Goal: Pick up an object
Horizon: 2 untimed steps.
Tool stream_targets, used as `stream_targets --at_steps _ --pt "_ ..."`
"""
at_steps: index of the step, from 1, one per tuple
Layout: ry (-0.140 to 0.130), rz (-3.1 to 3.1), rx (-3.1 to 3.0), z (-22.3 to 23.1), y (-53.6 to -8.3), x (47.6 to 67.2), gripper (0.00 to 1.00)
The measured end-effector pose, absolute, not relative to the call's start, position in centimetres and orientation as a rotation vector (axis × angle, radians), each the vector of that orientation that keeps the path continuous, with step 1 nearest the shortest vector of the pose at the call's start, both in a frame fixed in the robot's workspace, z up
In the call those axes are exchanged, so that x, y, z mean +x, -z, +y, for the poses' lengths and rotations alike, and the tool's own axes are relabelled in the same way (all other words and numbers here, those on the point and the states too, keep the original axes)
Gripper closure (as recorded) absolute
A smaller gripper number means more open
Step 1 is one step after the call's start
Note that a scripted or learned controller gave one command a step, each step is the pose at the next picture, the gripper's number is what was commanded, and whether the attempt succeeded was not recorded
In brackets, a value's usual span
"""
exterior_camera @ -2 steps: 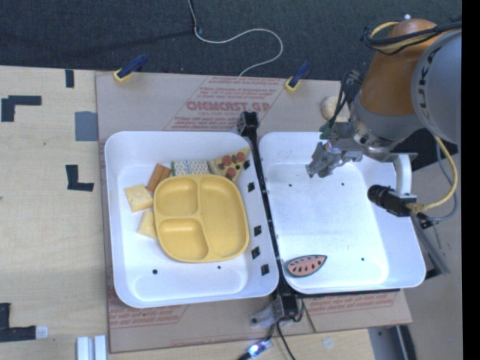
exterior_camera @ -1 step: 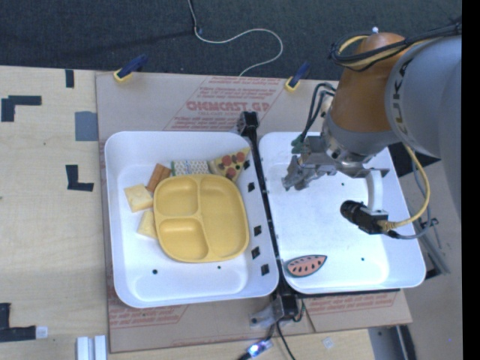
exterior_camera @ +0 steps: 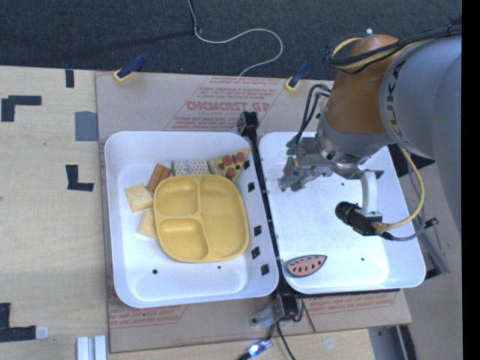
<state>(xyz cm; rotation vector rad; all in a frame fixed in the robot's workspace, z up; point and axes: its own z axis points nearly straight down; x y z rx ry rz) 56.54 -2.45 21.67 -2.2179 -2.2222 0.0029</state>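
**Ana:** Where was the end effector (exterior_camera: 294,177) when you looked?

**Ben:** Low over the right bin (exterior_camera: 390,272), up at its far-left corner near the divider. I couldn't tell how it was set; from that slanted view it was a dark metal tangle under the orange band.

**Ana:** And anything to pick?

**Ben:** The nearest piece was the watermelon slice (exterior_camera: 306,265), lying flat toward the front of the same bin, well apart from the end effector and a little to its right. It looked like a thin toy wedge: light, stiff, probably smooth. I'd guess it would skid on the white floor, so pinching across its narrow width seemed the safest hold.

**Ana:** And the other bin?

**Ben:** Across the divider, to the end effector's left, sat a yellow divided plate (exterior_camera: 201,217). Rigid, light, but broad; only its rim would offer a grip. Small food pieces (exterior_camera: 139,198) poked out from beneath it and beyond it, partly covered, so I couldn't name them all.

**Ana:** Anything else unclear?

**Ben:** A black part (exterior_camera: 354,216) hung off the arm on a cable; I couldn't make out what it was.
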Motion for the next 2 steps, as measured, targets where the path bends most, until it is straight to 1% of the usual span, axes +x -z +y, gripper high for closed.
stream_targets --at_steps 1,2 --pt "-0.002 -2.223 -2.218 -1.48 -21.72 56.81 1.00" --pt "-0.002 -2.223 -2.218 -2.46 -21.44 57.40 1.00"
